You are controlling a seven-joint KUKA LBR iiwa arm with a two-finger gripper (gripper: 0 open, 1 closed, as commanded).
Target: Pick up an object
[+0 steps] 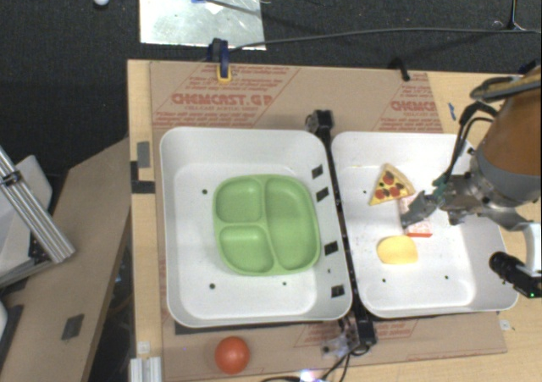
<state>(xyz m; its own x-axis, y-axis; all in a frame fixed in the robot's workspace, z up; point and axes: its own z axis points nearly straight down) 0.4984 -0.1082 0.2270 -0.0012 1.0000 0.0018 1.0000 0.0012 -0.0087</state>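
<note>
Fig. — Overhead view of my bench, largest item first. Left bin (182, 202) holds a green divided tray (266, 224), sitting roughly centred. Right bin (457, 283) holds two candidate objs: a pizza-slice toy (390, 185) toward the far side and a yellow piece (397, 250) nearer the front, apart from each other. My arm (512, 139) reaches in from the right; my gripper (418, 209) hangs low over the right bin, between the two objs and just above the yellow one. A small red bit (420, 234) shows under the tip; I can't tell what it is. Finger opening can't be told from this angle, and nothing is visibly held. An orange ball (231, 354) lies outside the bins, at the front. Risks, as I judge them: descending between the objs closes on nothing — or the tip nudges the yellow piece aside, since it looks smooth and rounded.
</note>
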